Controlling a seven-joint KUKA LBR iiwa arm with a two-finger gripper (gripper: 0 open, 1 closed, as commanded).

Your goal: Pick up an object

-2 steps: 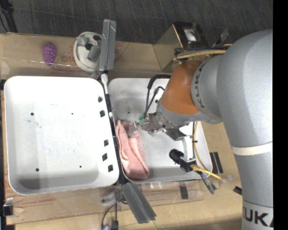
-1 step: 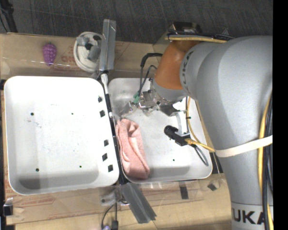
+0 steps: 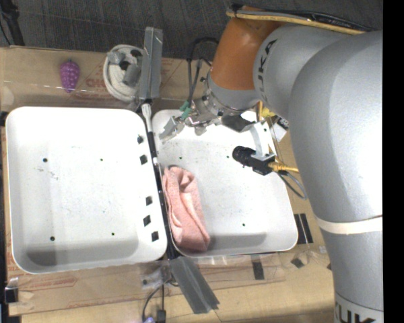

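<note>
The arm (image 3: 323,113) takes up the right side of the camera view, its orange band above the wrist, reaching over the back of the right bin (image 3: 269,207). The 2 bins sit side by side; the left bin (image 3: 74,180) has nothing the arm could lift.

The 1 thing to pick up inside a bin is a pink cloth (image 3: 185,207), bunched lengthwise along the right bin's left wall, toward the front. A small purple object (image 3: 69,75) lies on the bench behind the left bin, outside both bins.

The gripper (image 3: 176,124) hangs near the right bin's back left corner, behind the cloth and apart from it. Nothing shows between its fingers, so it carries nothing; whether they are spread or closed cannot be told from this view.

Judged from this, the pick is not yet done. What is left appears to be the whole grasp: move over the cloth, descend, close, lift.
</note>
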